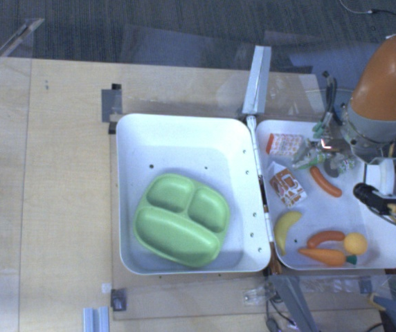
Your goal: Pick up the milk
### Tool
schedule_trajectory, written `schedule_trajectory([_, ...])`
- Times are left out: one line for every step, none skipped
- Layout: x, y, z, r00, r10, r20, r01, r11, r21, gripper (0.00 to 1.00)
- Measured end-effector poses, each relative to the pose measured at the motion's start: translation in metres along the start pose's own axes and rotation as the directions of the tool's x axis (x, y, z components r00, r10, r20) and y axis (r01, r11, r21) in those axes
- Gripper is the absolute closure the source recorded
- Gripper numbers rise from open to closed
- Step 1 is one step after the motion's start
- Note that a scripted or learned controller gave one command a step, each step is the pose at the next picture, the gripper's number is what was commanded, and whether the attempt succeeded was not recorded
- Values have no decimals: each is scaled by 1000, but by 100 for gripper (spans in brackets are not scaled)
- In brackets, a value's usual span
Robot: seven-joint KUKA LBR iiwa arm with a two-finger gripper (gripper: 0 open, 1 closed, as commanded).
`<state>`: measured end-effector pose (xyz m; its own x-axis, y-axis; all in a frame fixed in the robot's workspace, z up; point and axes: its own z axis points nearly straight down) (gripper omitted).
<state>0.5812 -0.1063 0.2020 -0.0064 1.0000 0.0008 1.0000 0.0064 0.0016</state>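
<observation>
Carrot [322,256] and lemon [355,243] sit at the right bin's [392,258] near edge; the milk [284,144], a small carton, lies flat at the far-left corner. Looks light, stiff-sided, a bit slick, so best pinched across its narrow sides. Gripper [325,151] hovers just beside it; whether it's apart or together, I cannot tell.
</observation>
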Motion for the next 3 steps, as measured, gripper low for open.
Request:
schedule_trajectory([-56, 5, 112, 998, -65, 6, 65, 998, -13, 0])
schedule_trajectory([-91, -7, 60, 999, -33, 3, 33, 999, -6, 0])
schedule_trajectory([-70, -49, 112, 935, -353, 8, 353, 935, -11, 0])
